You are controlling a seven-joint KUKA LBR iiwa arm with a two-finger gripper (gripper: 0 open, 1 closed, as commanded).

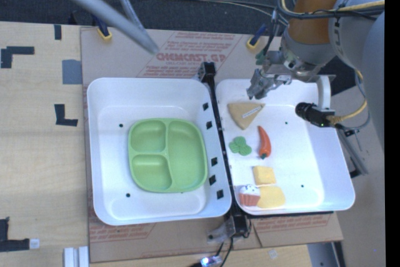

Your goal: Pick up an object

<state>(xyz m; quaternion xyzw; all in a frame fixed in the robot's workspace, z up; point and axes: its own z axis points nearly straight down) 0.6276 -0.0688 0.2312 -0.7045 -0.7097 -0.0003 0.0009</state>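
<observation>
Gripper (257,92) just above tan wedge (244,114); finger state hard to tell

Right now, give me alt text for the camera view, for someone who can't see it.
A grey robot arm reaches in from the right, its gripper hovering just above a tan wedge in the right bin, which also holds a red pepper, a green piece, yellow blocks and a cupcake. The left bin holds a green tray.

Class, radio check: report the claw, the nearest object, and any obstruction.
Claw above right bin, nothing seen held. Tan wedge just below it, flat. Red chili nearby, apart; nothing blocking.
</observation>
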